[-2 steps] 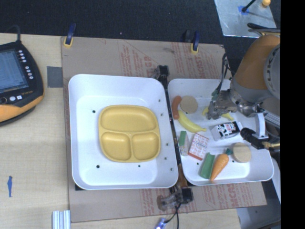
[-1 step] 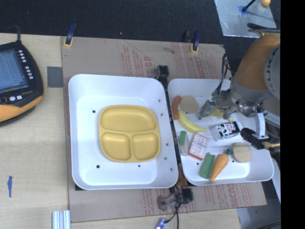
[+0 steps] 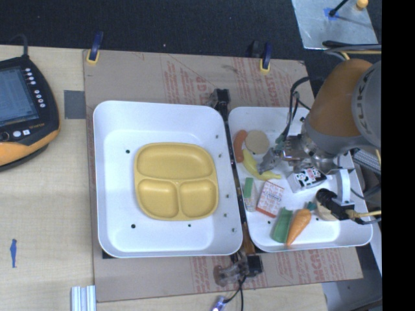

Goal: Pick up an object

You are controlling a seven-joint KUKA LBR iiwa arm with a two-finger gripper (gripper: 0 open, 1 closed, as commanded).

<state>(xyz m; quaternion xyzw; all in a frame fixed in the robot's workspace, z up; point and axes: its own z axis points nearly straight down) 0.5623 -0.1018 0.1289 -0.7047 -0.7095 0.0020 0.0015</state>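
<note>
The gripper (image 3: 271, 164) is seen low over the right bin (image 3: 259, 235), its metal fingers reaching toward nine o'clock from the grey wrist; whether they are spread or pressed together cannot be told, and nothing is seen between them. A yellow banana (image 3: 251, 164) lies touching or just beside the fingertips, at about nine o'clock from them. A round beige lid (image 3: 257, 141) sits at eleven o'clock from the gripper, with a reddish sausage (image 3: 238, 145) just beyond it near the bin's left wall. At six o'clock from the gripper a red-and-white packet (image 3: 270, 197) lies flat, and beyond it, toward five o'clock, a green block (image 3: 281, 226) and an orange carrot (image 3: 298, 225) lie side by side. A yellow divided tray (image 3: 175, 179) rests in the left bin (image 3: 117, 232), well apart at nine o'clock.
</note>
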